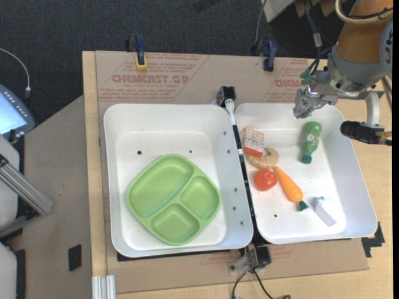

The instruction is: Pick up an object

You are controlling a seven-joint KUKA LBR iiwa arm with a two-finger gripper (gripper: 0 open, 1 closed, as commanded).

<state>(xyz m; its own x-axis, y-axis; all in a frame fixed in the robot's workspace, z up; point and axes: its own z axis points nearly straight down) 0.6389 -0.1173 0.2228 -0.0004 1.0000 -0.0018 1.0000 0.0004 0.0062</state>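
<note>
Gripper (pixel 307 106) hovers over the right bin's (pixel 355 185) far edge, can't tell its state. Approach stage; next it must drop onto the green bottle (pixel 310 141).

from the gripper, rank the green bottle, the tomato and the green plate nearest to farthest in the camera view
Measured from the gripper, at the top edge of the right bin:
1. Green bottle, just below the gripper in the right bin.
2. Tomato, lower in that bin, near its left wall.
3. Green plate, across in the left bin.
</note>
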